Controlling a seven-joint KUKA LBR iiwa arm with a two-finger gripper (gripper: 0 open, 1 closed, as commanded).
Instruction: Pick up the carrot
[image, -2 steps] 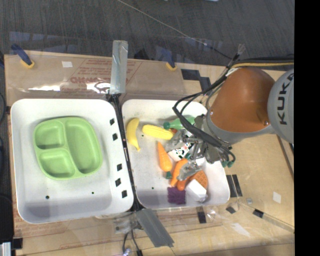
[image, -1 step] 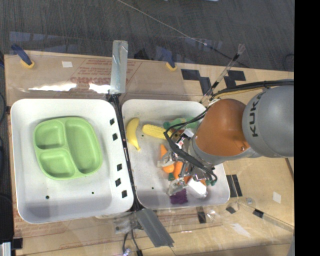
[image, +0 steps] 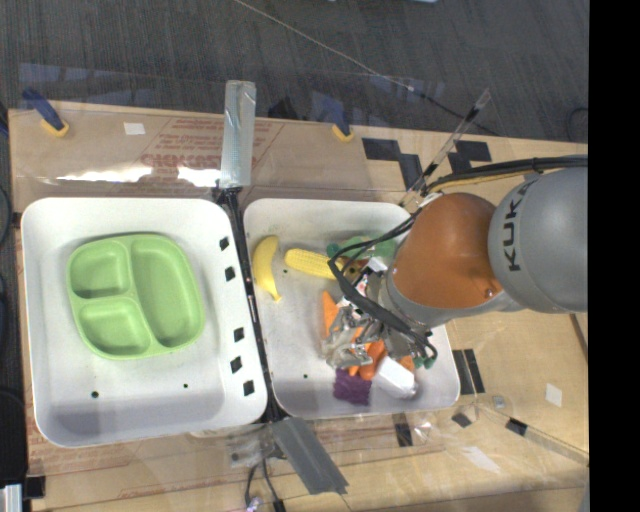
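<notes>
Green tray (image: 135, 295) in left bin (image: 50, 330); banana (image: 265, 266), perhaps corn (image: 308, 263), right bin (image: 300, 390).

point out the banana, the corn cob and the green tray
banana (image: 265, 265), camera view, middle of its curved body
corn cob (image: 308, 263), camera view, middle of the cob
green tray (image: 160, 285), camera view, floor of its large compartment

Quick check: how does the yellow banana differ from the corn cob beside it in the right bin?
The curved, smooth yellow banana lies nearly up-down in the view by the right white bin's left wall; the straight, paler yellow corn cob lies crosswise, its right end under the arm. The banana shows whole. Both lie in that bin.
</notes>
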